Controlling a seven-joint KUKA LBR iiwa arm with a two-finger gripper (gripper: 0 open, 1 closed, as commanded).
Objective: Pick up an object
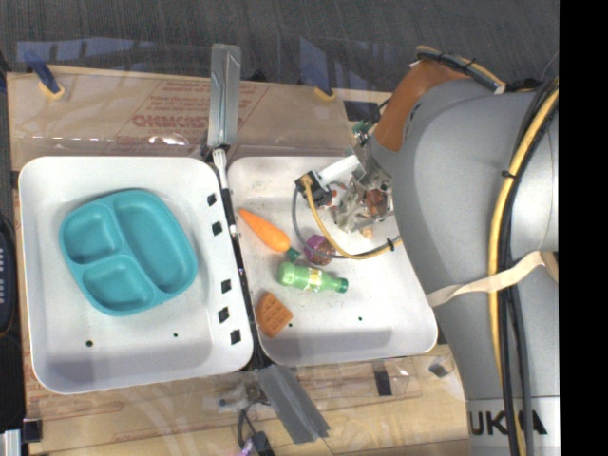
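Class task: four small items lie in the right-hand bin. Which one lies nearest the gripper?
The small purple item, just below the gripper. The carrot, green bottle and waffle all lie farther left or lower.

One fixed camera looks down at a slant on the bench (114, 103); the arm (475, 207) enters from three o'clock.

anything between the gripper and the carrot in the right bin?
Nothing visible. The gripper sits over the right bin's upper part; the carrot lies to its left on bare bin floor. The purple object and green bottle lie lower, off that line.
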